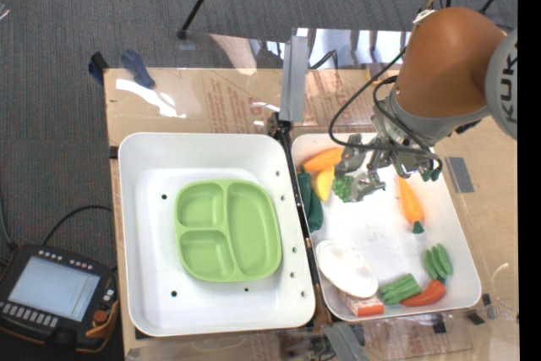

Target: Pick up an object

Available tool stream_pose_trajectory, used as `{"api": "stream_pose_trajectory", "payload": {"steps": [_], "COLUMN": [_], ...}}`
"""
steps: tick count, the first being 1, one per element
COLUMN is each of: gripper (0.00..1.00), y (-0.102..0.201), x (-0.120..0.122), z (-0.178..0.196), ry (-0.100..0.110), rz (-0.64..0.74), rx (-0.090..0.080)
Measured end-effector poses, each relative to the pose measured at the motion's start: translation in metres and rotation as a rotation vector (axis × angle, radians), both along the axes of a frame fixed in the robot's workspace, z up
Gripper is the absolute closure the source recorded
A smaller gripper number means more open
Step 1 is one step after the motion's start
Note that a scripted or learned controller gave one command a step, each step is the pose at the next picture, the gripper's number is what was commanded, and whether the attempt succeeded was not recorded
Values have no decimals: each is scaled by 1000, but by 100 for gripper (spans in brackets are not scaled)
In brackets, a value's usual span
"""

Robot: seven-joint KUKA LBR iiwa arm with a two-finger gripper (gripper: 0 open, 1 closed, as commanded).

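My gripper [365, 178] hangs low over the upper left part of the right bin [461, 220], under the orange wrist band. A small green broccoli piece [342, 188] lies right against its left side; whether it is gripped is unclear. Just left of that are an orange vegetable [322, 159], a yellow piece [324, 184] and a dark green cucumber [310, 203]. An orange carrot [411, 203] lies to the gripper's right.
Along the right bin's near side lie a white dish-like object [347, 268], a green piece [399, 289], a red chili [428, 293], green pea pods [438, 261] and a small red box [364, 308]. The left bin [139, 182] holds a green divided plate [228, 230].
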State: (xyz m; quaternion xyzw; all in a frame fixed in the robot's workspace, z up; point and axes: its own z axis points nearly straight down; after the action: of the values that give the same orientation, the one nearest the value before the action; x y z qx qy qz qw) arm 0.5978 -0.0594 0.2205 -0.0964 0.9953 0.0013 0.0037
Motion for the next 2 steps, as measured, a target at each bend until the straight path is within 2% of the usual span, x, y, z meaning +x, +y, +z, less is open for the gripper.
{"api": "stream_pose_trajectory", "payload": {"steps": [1,2], "gripper": [100,100], "y": [-21,-23], "x": [-2,5], "z": [-127,-133], "ry": [18,8], "rz": [-236,-509], "rx": [-1,0]}}
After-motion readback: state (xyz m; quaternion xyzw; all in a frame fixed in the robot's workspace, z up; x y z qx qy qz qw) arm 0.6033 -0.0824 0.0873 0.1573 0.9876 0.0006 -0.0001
